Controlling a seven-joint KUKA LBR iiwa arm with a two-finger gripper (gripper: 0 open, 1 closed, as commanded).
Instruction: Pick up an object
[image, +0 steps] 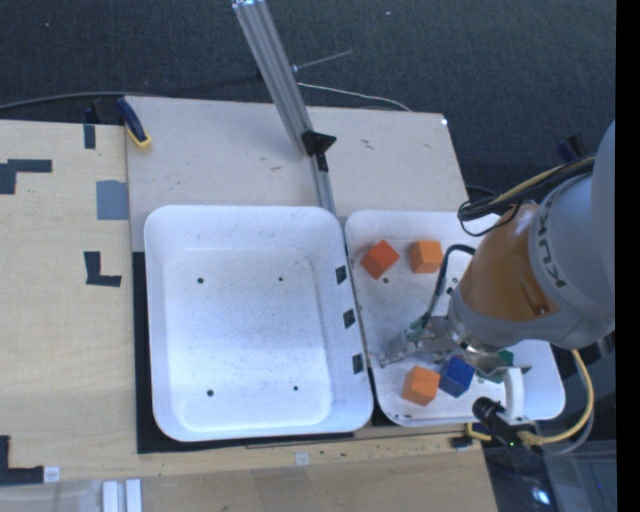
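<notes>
Three orange cubes (379, 259), one blue cube (457, 377).

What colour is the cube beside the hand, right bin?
Blue cube, seen in the camera view.

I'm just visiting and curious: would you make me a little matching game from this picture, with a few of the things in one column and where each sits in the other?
Things:
1. blue block
2. left bin
3. gripper
4. yellow-tipped tool

Places:
A. on the bench near its far left corner, outside the bins
B. over the right bin, between the far pair of orange blocks and the near blocks
C. beside an orange block near the right bin's front edge
D. next to the right bin, nothing but specks inside

Pairs: 1-C, 2-D, 3-B, 4-A
</notes>
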